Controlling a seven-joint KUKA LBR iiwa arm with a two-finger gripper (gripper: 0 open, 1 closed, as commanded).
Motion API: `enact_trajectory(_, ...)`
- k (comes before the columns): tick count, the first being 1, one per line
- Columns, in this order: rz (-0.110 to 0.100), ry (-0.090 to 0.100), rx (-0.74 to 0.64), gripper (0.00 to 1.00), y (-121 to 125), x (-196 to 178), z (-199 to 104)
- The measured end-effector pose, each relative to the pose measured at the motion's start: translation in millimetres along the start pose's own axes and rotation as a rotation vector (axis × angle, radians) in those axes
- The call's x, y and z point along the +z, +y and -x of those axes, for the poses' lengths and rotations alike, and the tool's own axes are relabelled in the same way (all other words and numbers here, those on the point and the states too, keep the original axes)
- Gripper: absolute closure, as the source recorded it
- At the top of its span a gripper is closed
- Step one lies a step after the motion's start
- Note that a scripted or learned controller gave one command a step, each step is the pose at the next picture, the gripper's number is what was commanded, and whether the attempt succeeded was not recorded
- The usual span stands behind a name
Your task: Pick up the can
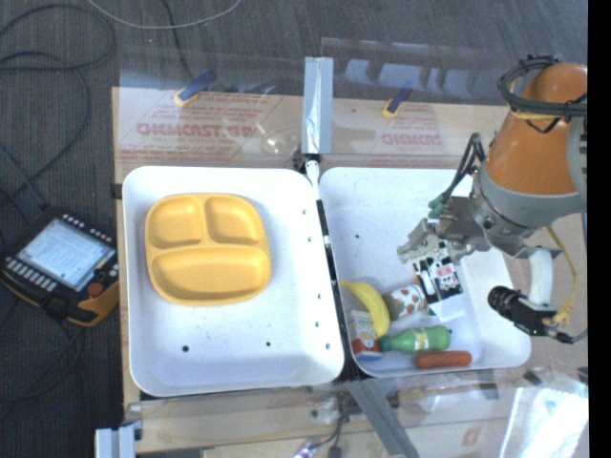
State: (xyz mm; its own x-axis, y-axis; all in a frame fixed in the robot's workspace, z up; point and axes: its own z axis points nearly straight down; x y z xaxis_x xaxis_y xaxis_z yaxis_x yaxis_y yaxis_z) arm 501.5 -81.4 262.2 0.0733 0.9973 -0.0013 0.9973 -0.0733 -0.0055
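Red-patterned can [407,300] lies just left of, perhaps touching, tool [441,277]

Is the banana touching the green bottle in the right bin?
Apart. The camera view shows white bin floor between the banana and the green bottle.

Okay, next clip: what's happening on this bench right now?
A grey and orange arm reaches in from the right over the right bin, its tool low above the cluster of items near the bin's front edge. There lie a banana, a small can, a green bottle and a red carrot-like piece. The can sits on the bin floor just beside the tool, not lifted. The left bin holds a yellow divided plate.
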Motion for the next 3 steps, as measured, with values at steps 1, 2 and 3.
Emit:
enact_trajectory(1,-0.001,0.001,0.101,1.00,-18.7,81.2,-13.4)
enact_trajectory(2,0.001,-0.001,0.253,1.00,-20.8,21.7,-50.7)
enact_trajectory(3,-0.002,-0.002,0.399,1.00,-7.1,25.7,-41.7)
